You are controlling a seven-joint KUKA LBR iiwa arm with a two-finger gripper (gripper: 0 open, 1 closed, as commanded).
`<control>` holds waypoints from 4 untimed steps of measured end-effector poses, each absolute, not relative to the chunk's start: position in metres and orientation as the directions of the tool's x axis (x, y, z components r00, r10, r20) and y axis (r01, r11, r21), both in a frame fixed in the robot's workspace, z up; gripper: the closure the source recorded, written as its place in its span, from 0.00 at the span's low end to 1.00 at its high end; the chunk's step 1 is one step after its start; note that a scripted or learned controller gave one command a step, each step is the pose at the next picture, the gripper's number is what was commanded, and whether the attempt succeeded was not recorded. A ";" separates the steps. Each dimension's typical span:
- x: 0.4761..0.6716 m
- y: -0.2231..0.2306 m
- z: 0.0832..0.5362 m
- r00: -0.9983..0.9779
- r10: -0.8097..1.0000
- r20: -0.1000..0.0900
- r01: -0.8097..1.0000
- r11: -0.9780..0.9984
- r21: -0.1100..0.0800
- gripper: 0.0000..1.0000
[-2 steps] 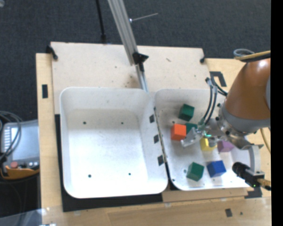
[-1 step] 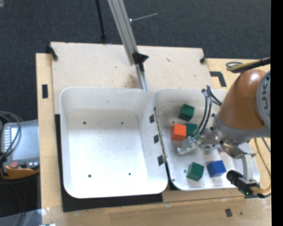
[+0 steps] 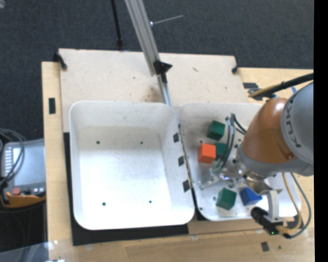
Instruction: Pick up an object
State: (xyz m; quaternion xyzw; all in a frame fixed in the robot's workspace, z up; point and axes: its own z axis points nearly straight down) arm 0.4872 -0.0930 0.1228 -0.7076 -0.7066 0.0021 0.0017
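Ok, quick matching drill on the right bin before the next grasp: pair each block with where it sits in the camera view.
Things:
1. orange block
2. blue block
3. upper green block
4. lower green block

Places:
A. nearest the bin's far edge
B. near edge, left of the blue one
C. near edge, under the arm's wrist
D. between the two green ones, close to the divider

Pairs: 1-D, 2-C, 3-A, 4-B

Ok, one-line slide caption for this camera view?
Arm reaching into right bin among green, orange and blue blocks.
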 end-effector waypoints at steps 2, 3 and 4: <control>0.489 -0.095 0.109 0.008 1.000 0.000 1.000 -0.008 0.007 1.00; 0.497 -0.089 0.168 -0.004 1.000 -0.001 1.000 0.004 0.008 1.00; 0.499 -0.090 0.222 -0.004 1.000 -0.001 1.000 0.004 0.008 1.00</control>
